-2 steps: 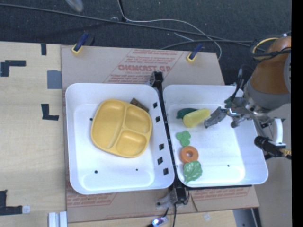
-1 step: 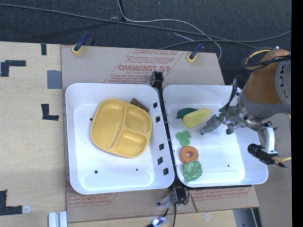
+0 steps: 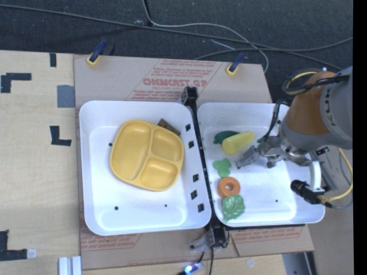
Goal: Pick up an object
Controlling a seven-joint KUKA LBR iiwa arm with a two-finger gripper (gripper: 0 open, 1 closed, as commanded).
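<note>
The bench top (image 3: 34, 171) is pale plywood marked with dark tape pieces, and behind it lies a dark speckled carpet floor (image 3: 69, 22) crossed by thin cables. A brown cardboard sheet (image 3: 172, 79) printed with red lettering lies on the bench, pinned at its far edge by two yellow-and-blue clamps, and it bears both bins. The left bin (image 3: 97, 211) is a shallow glossy white tray with rounded corners. Inside it rests a yellow plastic divided plate (image 3: 147, 154), smooth and squarish with three compartments; a small dark brown object (image 3: 167, 125) pokes out from under its far edge.

The right bin (image 3: 258, 205), the same white plastic, touches the left one along a black clipped seam. The arm (image 3: 312, 116), grey with an orange band, reaches over its right wall. The gripper (image 3: 248, 158) hangs low over the bin's middle, its metal fingers slightly apart with nothing between them, tips just right of the toys.

Those toys sit along the bin's left side: a smooth yellow cylinder-like piece with a dark green end (image 3: 235, 141) nearest the fingertips, a crinkled green leafy piece (image 3: 233, 207) at the near edge, an orange ring (image 3: 229, 186) like a doughnut, and a small green lump (image 3: 222, 167) between the ring and the yellow piece.
</note>
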